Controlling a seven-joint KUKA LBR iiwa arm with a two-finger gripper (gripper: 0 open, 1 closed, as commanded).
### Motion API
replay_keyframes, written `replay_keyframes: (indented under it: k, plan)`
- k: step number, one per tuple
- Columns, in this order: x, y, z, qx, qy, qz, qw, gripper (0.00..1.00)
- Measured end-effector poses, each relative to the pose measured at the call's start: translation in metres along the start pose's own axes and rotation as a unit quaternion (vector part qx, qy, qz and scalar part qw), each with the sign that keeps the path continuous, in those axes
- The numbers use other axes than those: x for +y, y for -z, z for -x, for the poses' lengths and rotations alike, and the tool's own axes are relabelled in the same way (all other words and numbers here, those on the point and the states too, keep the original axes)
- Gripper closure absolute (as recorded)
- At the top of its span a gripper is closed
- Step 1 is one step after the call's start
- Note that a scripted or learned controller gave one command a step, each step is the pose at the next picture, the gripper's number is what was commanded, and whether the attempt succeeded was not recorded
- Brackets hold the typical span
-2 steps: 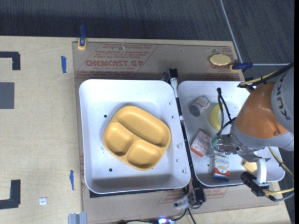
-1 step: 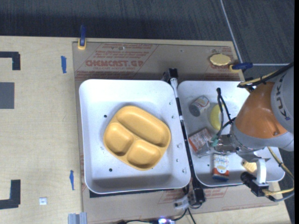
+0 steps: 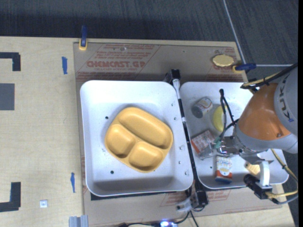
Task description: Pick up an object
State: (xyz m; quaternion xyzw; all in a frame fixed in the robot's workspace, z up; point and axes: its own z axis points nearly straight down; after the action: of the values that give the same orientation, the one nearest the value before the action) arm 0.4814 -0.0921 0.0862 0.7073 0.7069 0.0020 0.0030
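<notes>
Gripper low over right bin, near its front edge; its state cannot be told. Small carton just below it toward front edge, long axis front-to-back, white with orange-red and blue base. Crinkled packet to its left. Grey cup, yellow object toward back edge.

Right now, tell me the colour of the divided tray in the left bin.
Yellow-orange all over; the divided tray shows plainly in the camera view.
</notes>
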Motion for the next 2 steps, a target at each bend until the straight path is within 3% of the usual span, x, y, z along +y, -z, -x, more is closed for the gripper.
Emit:
replay_keyframes:
  k: [2]
  plan:
    - [-0.0002,-0.0001,0.0032,0.001,0.001,0.0,1.0,0.0]
